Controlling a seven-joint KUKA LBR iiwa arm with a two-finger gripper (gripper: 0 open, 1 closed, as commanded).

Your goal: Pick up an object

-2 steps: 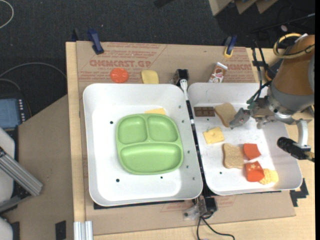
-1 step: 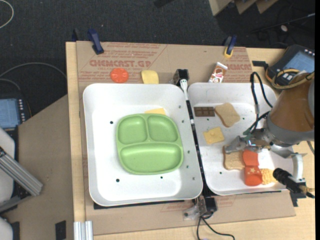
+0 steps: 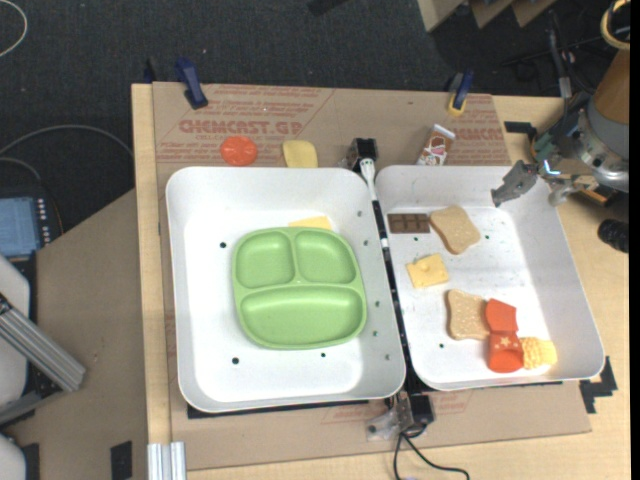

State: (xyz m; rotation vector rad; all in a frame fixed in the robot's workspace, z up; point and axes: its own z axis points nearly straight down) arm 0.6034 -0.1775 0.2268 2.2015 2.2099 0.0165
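Note:
The right bin [image 3: 560,258] holds several toy foods. A tan toast slice [image 3: 455,230] lies near its back, with a brown chocolate bar [image 3: 408,224] to its left. Around the middle sits a yellow cheese cube [image 3: 428,271]. Toward the front lie a second toast slice [image 3: 465,315], two red pieces [image 3: 500,315] [image 3: 505,353] and a yellow corn piece [image 3: 537,351]. My gripper [image 3: 532,185] hangs over the bin's back right corner, open, with nothing between its fingers. It is right of and apart from the back toast slice.
The left bin [image 3: 195,268] carries a green divided plate [image 3: 298,286] with a yellow slice [image 3: 310,224] behind it. Beyond the bins lie an orange round piece [image 3: 238,150], a yellow piece [image 3: 299,154], a black object [image 3: 362,153] and a small carton [image 3: 435,146]. Blue clamps [image 3: 190,80] [image 3: 459,90] hold the board.

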